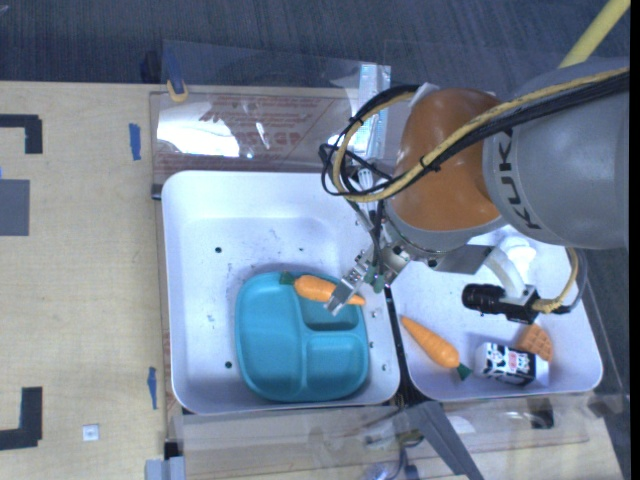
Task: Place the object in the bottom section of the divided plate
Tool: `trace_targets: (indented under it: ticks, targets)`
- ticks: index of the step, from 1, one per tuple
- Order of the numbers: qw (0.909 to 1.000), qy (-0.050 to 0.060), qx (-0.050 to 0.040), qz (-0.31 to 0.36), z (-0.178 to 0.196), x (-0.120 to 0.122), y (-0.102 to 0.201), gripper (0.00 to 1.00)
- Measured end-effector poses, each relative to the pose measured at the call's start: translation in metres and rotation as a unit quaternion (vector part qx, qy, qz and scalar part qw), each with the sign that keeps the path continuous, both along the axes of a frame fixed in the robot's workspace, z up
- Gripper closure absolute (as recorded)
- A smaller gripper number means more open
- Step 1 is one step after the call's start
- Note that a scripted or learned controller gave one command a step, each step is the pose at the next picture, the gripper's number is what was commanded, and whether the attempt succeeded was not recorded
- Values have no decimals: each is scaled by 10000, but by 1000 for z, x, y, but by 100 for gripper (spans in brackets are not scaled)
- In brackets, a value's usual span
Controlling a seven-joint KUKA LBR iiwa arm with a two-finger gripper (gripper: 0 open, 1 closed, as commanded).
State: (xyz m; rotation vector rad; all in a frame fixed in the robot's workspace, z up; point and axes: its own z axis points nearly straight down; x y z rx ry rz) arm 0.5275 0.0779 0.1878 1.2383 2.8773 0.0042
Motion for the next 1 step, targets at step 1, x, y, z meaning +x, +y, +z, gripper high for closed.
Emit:
trace_targets:
  ticks: [1]
  targets:
    - [9995,29,5,321,-3,9,10,0]
